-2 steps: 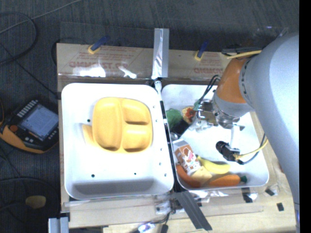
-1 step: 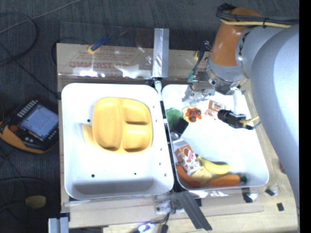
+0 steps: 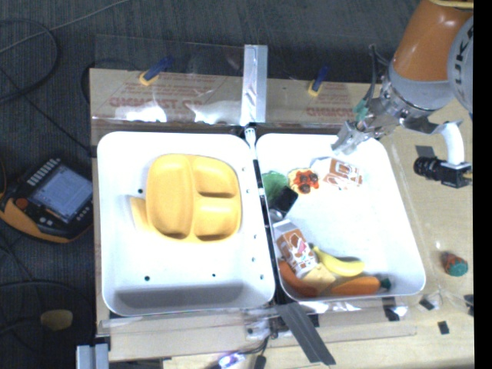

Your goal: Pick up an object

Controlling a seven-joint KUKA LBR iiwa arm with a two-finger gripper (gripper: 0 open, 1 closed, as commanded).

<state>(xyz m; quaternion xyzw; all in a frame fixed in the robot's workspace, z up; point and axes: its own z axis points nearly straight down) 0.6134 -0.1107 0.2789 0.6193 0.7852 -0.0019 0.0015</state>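
We can read almost nothing here. Red lettering runs across the clear plastic sheet (image 3: 177, 98) at 12 o'clock behind the bins, too blurred to make out. The small cartons' printing is likewise illegible.

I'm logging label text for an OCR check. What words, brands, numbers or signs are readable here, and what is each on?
Nothing reads legibly.
Red lettering on the plastic sheet behind the bins: blurred.
Print on the small carton beside the banana: too small.
Print on the red-and-white packet in the right bin: too small.
Handheld pendant screen on the floor: unreadable.
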